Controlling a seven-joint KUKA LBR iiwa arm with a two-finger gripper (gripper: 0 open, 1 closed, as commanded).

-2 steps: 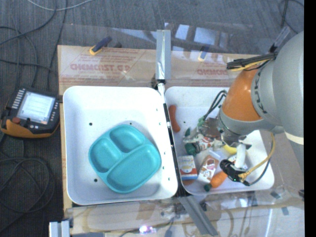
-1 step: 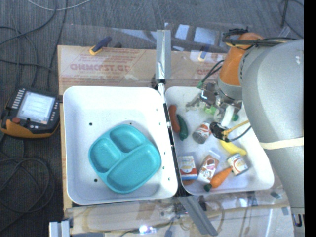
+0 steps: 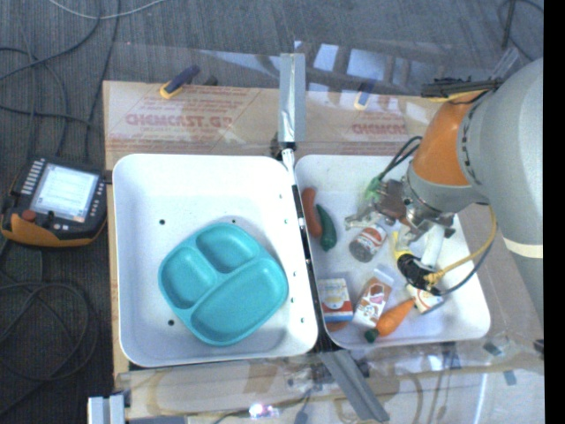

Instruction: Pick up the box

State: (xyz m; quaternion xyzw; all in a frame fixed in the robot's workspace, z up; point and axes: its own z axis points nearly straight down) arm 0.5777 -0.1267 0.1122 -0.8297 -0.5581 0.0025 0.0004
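A small white and red box [image 3: 335,297] lies at the front left of the right bin [image 3: 468,321]. Just right of it rests a taller white and red carton [image 3: 373,298], tilted, with an orange carrot [image 3: 394,318] against its lower end. My gripper [image 3: 385,208] hangs over the middle of the right bin, above a grey can [image 3: 367,241] lying on its side. It is well behind both boxes, and nothing shows in its grasp. The wrist and cables hide the bin floor under them.
A red sausage [image 3: 309,212] and a green vegetable [image 3: 327,226] lie along the right bin's left wall. A small packet [image 3: 428,299] sits near the yellow cable [image 3: 446,268]. The left bin [image 3: 141,184] holds a teal divided plate [image 3: 224,281]. A pendant [image 3: 55,200] lies off the bench at left.
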